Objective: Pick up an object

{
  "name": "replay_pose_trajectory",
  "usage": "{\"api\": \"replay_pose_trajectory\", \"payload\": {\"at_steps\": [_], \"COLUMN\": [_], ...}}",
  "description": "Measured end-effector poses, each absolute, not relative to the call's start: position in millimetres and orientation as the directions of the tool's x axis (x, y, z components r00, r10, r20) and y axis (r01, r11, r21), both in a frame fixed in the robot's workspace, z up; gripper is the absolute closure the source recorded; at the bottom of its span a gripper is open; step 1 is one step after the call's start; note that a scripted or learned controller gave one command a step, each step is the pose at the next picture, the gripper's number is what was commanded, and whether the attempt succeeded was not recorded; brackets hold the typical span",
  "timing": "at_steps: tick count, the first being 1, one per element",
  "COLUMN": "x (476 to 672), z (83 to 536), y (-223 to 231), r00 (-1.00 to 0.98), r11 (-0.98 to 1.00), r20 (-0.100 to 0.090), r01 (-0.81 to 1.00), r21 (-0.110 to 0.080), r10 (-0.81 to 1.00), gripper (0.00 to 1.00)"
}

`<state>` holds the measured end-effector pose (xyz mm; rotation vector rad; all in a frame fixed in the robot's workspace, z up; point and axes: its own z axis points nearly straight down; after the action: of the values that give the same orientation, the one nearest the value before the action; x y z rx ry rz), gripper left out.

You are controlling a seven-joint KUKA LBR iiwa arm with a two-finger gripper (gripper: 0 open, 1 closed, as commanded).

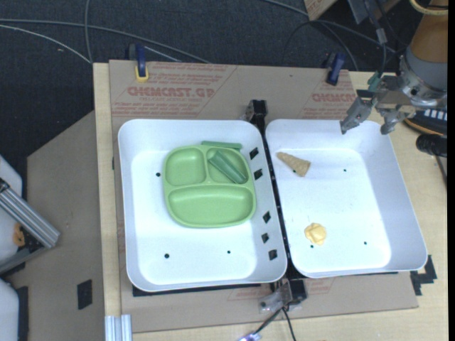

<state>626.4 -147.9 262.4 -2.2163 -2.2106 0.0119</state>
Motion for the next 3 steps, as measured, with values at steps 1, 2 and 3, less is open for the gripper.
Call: {"api": "replay_pose_trajectory", "payload": {"at_steps": [1, 2, 3], "x": [628.6, 635.9, 631.1], "z": [270, 211, 168], "y": [-148, -150, -151], "r00": [0.000, 0.000, 0.000], "r11": [0.000, 0.000, 0.000], "r20": [0.000, 0.002, 0.002], "r01": [1.000, 1.000, 1.000], "r21": [0.000, -0.006, -0.006], "r10": [1.000, 1.000, 1.000], "gripper": [0.00, 0.00, 0.00]}}
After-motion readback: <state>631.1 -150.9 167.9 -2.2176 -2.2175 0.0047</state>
